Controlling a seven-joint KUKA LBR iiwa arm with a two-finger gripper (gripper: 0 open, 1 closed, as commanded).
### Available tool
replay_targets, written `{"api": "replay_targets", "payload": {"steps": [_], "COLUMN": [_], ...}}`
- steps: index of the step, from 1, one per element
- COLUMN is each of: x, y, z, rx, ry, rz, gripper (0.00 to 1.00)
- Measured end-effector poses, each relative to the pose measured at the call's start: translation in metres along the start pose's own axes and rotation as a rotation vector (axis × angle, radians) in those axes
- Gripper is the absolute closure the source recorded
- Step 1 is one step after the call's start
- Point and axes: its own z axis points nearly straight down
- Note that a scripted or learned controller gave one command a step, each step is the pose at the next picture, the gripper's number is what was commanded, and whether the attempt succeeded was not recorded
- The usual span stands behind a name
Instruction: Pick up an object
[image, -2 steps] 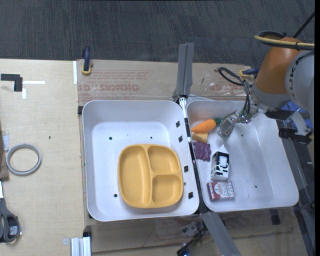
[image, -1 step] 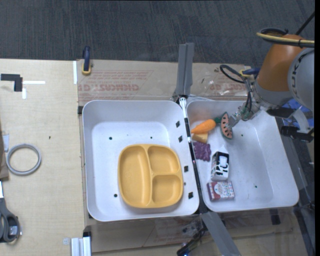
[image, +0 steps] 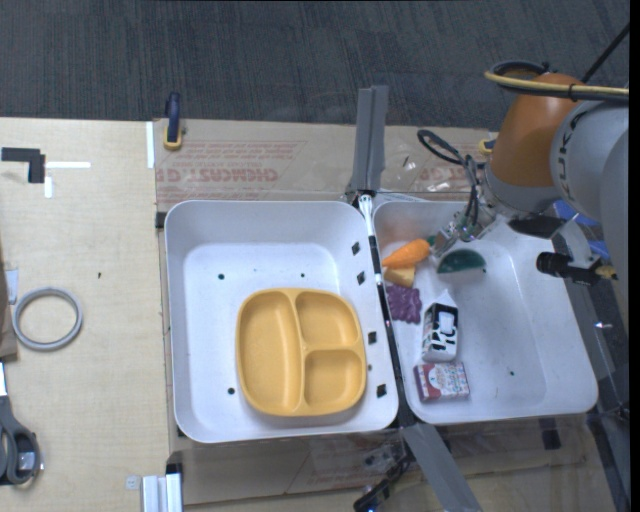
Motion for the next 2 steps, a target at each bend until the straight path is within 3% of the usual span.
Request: {"api": "replay_targets", "payload": {"steps": [1,2], "x": [0.0316,0.0317], "y": [0.0269,0.0268], "z": [-0.0856,-0.0853], "rx": [0.027,0.028], "ry": [0.008,0.008], "rz": [0.634,0.634], "gripper": [1.00,0.00]}}
